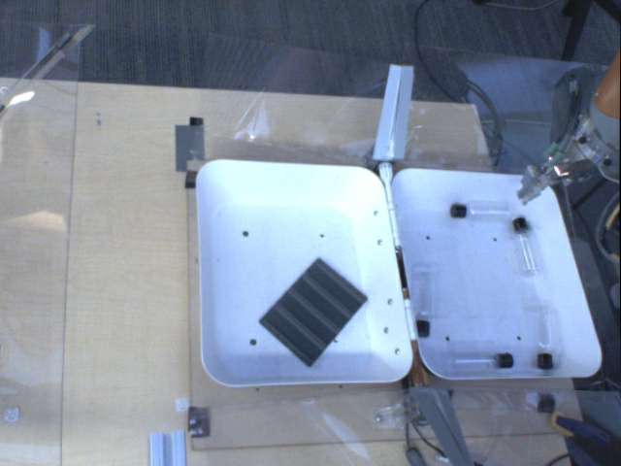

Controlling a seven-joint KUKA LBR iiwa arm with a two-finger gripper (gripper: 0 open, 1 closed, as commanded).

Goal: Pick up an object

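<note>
A dark grey ribbed rectangular pad (313, 311) lies flat and turned at an angle in the left bin (223, 260), towards its front. In the right bin (466, 280) lie several clear tubes with black caps, one near the back (475, 212), one by the right wall (525, 250) and one along the front (480, 361). My gripper (534, 184) hangs over the far right corner of the right bin, above its rim, tilted down and to the left. It is apart from every object, and nothing shows in it.
A metal bracket (393, 115) stands upright behind the seam between the bins. A small dark block (191, 144) sits on the bench behind the left bin. Cables (456, 76) run on the floor at the back right.
</note>
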